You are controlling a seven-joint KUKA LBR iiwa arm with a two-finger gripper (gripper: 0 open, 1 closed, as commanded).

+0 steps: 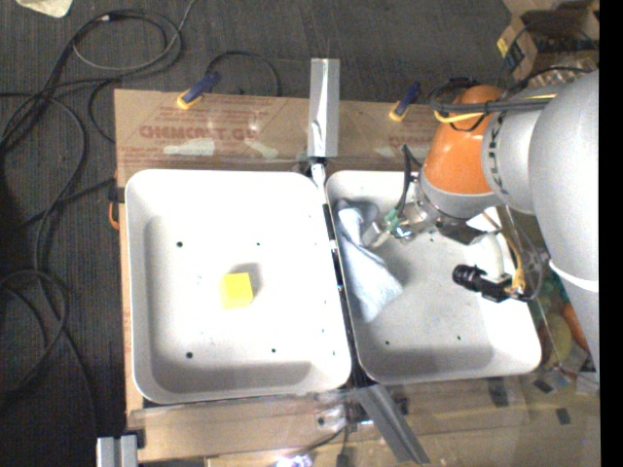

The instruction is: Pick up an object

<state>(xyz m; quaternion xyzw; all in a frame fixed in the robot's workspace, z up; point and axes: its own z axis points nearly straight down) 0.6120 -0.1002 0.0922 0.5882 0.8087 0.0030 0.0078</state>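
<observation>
A yellow block (238, 290) lies in the left bin (146, 202). The gripper (387, 228) touches a pale cloth (368, 266) in the right bin (506, 353). Its grip cannot be told.

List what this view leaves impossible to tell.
- Claw: small and against the pale cloth in the right bin; whether it grips the cloth is unclear.
- Arm: cut off at the right edge.
- Yellow block in the left bin: material unreadable.

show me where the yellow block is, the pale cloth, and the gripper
yellow block (238, 290), camera view, on its top face, in the left bin.
pale cloth (371, 272), camera view, mid-fold, in the right bin.
gripper (389, 227), camera view, at its tip over the cloth's upper end.
</observation>
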